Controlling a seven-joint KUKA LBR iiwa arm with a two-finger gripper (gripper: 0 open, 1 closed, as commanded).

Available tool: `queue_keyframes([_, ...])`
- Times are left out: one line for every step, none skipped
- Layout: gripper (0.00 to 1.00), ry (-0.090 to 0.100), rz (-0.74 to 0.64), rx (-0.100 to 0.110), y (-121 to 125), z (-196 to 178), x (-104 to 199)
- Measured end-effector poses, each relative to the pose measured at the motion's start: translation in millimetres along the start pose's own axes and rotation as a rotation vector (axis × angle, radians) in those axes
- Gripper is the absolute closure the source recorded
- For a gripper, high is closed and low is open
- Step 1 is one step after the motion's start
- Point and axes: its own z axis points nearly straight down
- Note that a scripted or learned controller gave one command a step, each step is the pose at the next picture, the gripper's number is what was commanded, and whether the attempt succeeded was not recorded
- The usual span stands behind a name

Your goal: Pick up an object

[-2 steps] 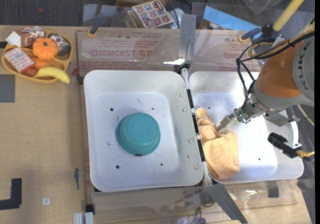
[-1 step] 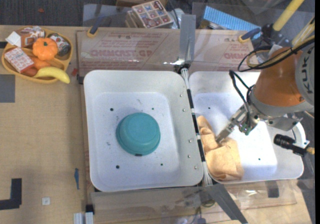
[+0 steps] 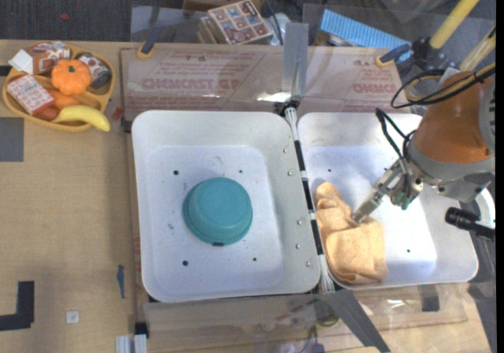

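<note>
A crumpled orange-yellow cloth [image 3: 350,239] lies at the near left of the right bin [image 3: 441,257]. A teal bowl [image 3: 218,210] sits upside down in the middle of the left bin [image 3: 157,146]. My gripper [image 3: 363,213] reaches in from the right, slanted down and to the left, with its tip on the upper edge of the cloth. The fingertips sit close together against the fabric, and whether any cloth is pinched between them is too small to tell.
A yellow plate [image 3: 16,99] with toy food, a small pumpkin [image 3: 72,76] and a banana [image 3: 84,116] rests on the bench at far left. Boxes and clutter [image 3: 236,20] stand behind the bins. Black cables [image 3: 394,139] hang over the right bin's far side.
</note>
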Motion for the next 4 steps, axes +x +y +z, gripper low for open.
queue_keyframes([0.0,0.006,0.127,0.006,-24,-28,2])
queue_keyframes([0.0,0.006,0.271,0.008,-27,-97,-18])
queue_keyframes([0.0,0.005,0.108,0.007,-65,-112,-41])
queue_keyframes([0.0,0.008,0.076,0.007,-29,-58,-11])
